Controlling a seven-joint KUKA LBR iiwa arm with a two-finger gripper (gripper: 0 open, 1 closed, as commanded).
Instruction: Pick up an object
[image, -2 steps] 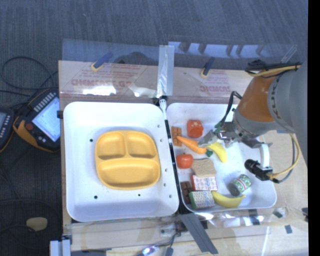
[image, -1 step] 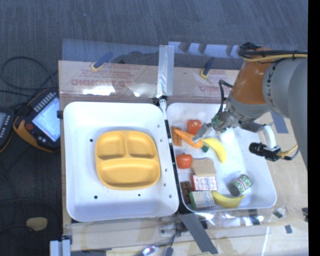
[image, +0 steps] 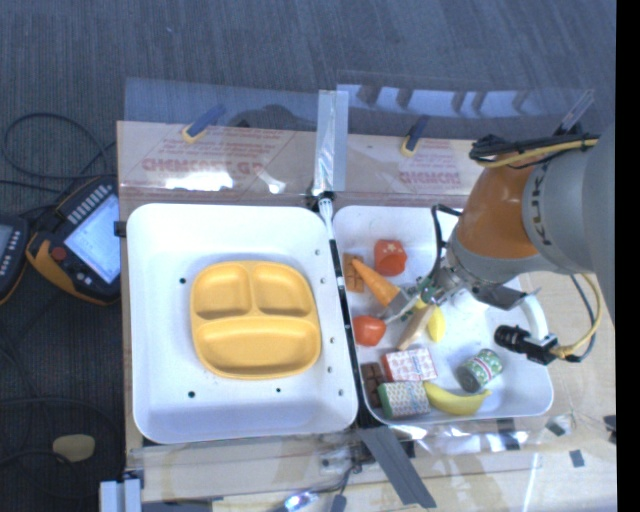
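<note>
My gripper (image: 412, 303) is down in the right bin (image: 520, 405), near its middle. It sits between an orange carrot-shaped piece (image: 373, 284) to its left and a small yellow lemon-like piece (image: 436, 323) to its right. A red tomato (image: 390, 256) lies above it and a smaller red one (image: 369, 330) below left. The grey arm with its orange band (image: 497, 215) comes in from the right and hides part of the bin. Nothing visibly sits in the gripper.
Near the front of the right bin lie a red and white box (image: 411, 362), a can on its side (image: 403, 398), a banana (image: 456, 399), a green-labelled tin (image: 481, 369) and a brown block (image: 372, 379). The left bin (image: 160, 400) holds a yellow divided tray (image: 255, 318).
</note>
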